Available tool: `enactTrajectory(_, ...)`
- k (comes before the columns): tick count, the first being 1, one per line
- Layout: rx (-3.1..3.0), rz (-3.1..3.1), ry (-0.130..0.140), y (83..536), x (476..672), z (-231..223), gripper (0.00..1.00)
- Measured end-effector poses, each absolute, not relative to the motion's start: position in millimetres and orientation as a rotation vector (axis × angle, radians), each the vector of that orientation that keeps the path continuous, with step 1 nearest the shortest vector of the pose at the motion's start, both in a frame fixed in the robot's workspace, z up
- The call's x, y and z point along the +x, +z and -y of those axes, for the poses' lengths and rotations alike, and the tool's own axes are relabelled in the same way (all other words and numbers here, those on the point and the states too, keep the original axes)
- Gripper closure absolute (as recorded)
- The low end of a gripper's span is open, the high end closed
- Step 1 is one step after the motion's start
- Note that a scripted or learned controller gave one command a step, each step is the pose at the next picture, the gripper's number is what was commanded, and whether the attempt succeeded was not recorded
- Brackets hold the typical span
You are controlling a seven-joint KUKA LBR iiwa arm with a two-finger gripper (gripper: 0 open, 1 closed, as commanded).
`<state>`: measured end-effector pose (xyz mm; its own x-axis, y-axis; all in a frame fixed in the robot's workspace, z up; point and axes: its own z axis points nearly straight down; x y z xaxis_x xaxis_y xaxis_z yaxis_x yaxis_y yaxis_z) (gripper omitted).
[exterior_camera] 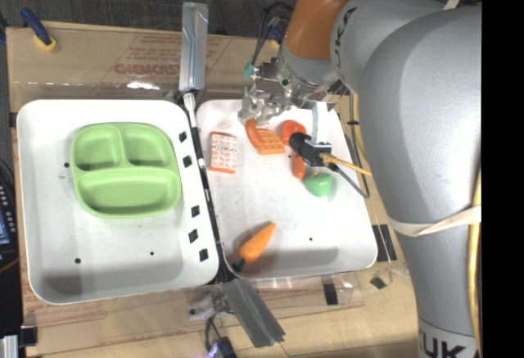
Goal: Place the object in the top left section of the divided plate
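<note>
1. Waffle point(264, 139), an orange ridged slab, is my guess for the object. It lies at the top of the right bin point(327, 225), directly below the claw point(262, 109).
2. I cannot tell from up here whether the claw is wide or narrow. Nothing shows as held.
3. Handling, as I judge it: toy food, so light and stiff. The ridges should help the pads bite, though smooth plastic may slip. I would take it across its short width, on the two flat edges.
4. A red piece point(293, 133) sits just beside the waffle on the right and could get nudged.
5. Further out are a card point(223, 151) on the left, a green piece point(319, 184) and a carrot point(256, 242).
6. The plate point(127, 184), green and bare, waits in the left bin point(49, 250), well apart from the waffle.
7. Writing: the card's print and the red lettering on the cardboard point(106, 53) are too blurred to read. On the arm point(426, 102), low down, I can read "UK".
</note>
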<state>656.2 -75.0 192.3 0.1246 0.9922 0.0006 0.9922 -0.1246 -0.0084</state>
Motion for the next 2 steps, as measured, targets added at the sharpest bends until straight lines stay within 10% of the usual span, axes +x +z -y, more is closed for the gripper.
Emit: enactTrajectory(2,-2.506,1.89,0.007,263.2,656.8,40.2,1.0)
